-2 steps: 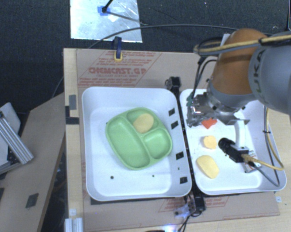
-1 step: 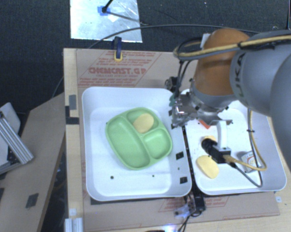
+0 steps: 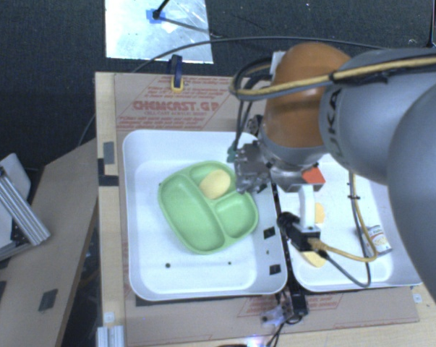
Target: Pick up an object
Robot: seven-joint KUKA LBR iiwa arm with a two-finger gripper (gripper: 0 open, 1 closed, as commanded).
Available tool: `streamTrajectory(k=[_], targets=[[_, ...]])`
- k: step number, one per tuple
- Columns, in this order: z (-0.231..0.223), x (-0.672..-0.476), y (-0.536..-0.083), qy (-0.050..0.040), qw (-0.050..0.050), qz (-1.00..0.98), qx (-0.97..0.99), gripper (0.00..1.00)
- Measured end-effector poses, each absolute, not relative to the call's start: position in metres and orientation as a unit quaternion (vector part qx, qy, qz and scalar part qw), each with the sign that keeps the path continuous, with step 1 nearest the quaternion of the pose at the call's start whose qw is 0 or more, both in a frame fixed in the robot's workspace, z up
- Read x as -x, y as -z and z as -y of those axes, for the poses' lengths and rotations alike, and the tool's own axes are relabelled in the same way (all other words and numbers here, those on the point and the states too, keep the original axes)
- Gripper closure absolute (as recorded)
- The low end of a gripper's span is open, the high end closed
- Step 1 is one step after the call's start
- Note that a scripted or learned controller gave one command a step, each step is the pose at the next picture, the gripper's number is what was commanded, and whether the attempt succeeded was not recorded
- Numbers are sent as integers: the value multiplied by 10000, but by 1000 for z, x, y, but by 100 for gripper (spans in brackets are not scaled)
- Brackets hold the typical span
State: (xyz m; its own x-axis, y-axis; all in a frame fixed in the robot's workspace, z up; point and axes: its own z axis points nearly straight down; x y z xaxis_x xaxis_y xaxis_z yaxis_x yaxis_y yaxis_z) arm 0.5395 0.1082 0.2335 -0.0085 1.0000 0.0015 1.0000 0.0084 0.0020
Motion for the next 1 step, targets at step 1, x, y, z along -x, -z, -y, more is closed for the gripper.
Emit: streamTrajectory(k=[1], targets=[[-106, -540, -233, -9, 4, -7085, -7057, 0]])
